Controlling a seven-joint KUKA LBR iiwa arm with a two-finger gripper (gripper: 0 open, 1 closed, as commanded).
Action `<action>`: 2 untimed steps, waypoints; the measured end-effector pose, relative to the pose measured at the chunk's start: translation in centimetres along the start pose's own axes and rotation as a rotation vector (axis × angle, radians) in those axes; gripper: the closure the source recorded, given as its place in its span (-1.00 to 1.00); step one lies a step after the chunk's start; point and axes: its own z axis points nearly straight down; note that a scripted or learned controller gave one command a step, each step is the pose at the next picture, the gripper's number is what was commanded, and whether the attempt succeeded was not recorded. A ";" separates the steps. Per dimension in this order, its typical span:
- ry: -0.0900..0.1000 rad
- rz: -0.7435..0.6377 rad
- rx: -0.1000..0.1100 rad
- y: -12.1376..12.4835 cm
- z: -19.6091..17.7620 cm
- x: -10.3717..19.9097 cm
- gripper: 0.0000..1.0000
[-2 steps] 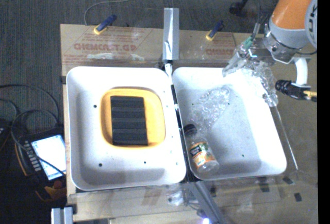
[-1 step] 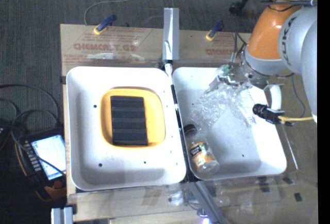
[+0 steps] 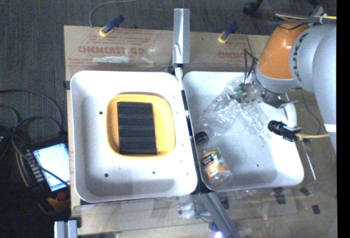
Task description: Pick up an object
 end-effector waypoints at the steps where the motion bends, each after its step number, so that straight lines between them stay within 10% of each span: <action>1: -0.001 0.073 -0.001 -2.4 -0.2 1.4 -1.00; 2: 0.000 0.163 0.016 2.0 -3.9 -2.2 -1.00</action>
